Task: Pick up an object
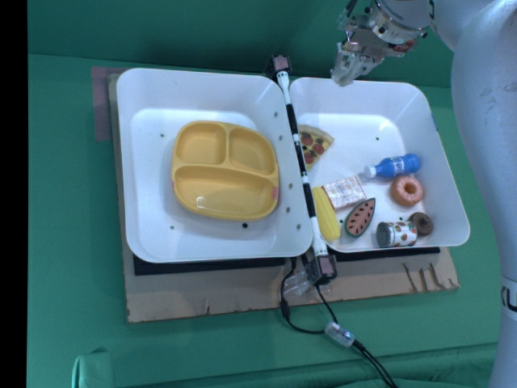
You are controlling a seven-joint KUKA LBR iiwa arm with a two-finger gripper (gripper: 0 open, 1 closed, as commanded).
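claw (349, 73): hanging over the far rim of the right bin (440, 148), about 12 o'clock of it. Nothing between the fingers I can see, and honestly can't tell if it's wide or narrow from this angle.
targets: all bunched at the bin's 6 o'clock end, so my guess is it needs to travel toward the near rim.
closest pick: pizza slice (313, 144), at 9 o'clock by the divider.
others: blue bottle (393, 166), donut (406, 190), corn (326, 213), watermelon slice (360, 217).
left bin (141, 95): yellow tray (224, 170) sits in the middle, probably not a pick.
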